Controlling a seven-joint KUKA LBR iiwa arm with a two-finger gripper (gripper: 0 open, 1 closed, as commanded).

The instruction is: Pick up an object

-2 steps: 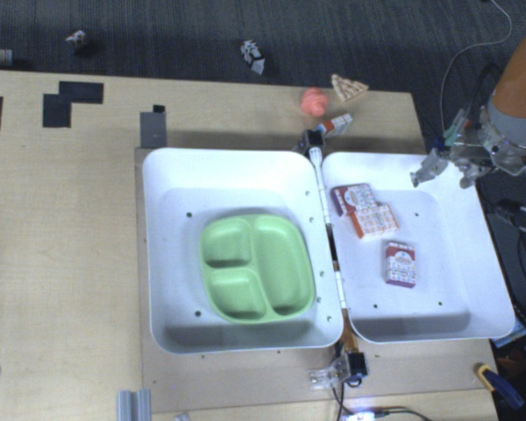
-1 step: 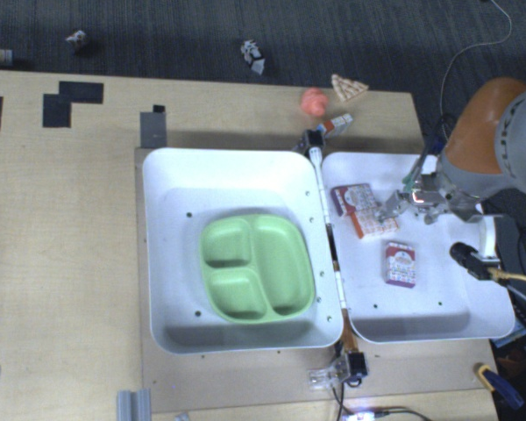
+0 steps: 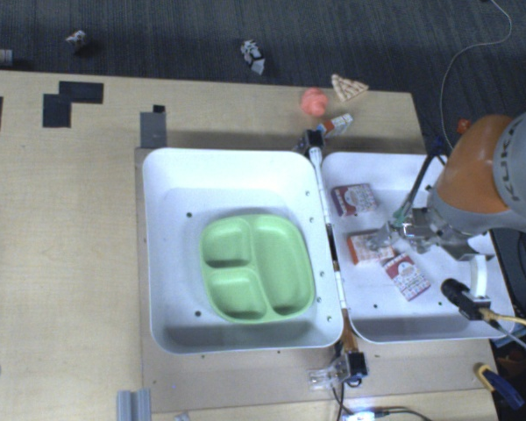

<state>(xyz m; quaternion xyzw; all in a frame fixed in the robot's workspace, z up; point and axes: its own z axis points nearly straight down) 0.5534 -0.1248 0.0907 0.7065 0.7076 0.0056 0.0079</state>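
Though its state is beyond telling, pincer (image 3: 401, 231) above red-and-white packets (image 3: 368, 246).

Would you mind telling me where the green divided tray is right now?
The green divided tray lies in the left white bin, near its middle, across the divider from the right bin's small red-and-white packets.

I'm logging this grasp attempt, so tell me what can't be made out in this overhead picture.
- Gripper, camera view: too small and blurred to tell open from shut.
- Printing on the three red-and-white packets: too small to read.
- Right bin: the arm covers its right side.
- Arm: cut off by the right edge.
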